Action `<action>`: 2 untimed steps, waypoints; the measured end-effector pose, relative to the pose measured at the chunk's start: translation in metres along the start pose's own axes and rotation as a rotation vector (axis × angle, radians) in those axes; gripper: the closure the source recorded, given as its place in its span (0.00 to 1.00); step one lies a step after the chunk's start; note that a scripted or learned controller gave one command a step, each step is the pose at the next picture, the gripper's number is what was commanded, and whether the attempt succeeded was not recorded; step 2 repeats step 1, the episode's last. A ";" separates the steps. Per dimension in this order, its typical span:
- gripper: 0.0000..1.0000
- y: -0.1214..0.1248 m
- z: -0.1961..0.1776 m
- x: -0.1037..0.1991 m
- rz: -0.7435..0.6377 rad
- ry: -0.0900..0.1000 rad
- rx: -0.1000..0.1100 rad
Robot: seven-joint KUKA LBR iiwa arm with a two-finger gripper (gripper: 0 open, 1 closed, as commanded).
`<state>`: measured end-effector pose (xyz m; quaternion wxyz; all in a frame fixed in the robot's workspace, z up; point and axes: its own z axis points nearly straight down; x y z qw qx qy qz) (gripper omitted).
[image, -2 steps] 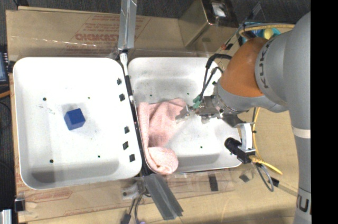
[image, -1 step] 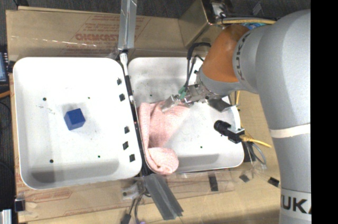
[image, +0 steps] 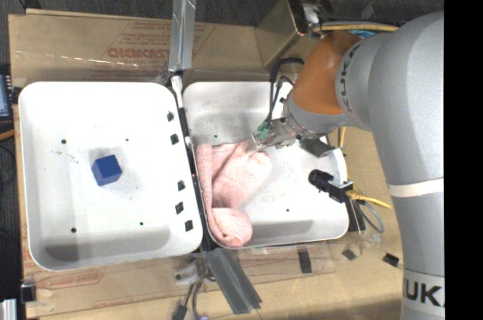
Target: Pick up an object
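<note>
Over the right bin, the grey arm reaches in from the right, its orange band showing above the wrist, and the gripper hangs low near the middle of that bin. Whether the jaws are spread or closed cannot be told, since the wrist hides much of them and they look small and dark. A pink cloth lies crumpled along the left side of the right bin, against the wall shared with the other bin, reaching from about mid-bin down to the near edge. The cloth's upper right corner sits right at the gripper tip, touching or just beside it; nothing can be seen to be pinched. A blue cube rests alone in the left bin, well apart from the gripper.
</note>
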<state>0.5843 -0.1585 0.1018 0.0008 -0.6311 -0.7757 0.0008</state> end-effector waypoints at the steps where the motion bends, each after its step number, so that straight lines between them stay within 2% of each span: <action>1: 1.00 0.052 -0.080 0.042 -0.144 0.000 -0.001; 2: 1.00 0.052 -0.080 0.042 -0.144 0.000 -0.001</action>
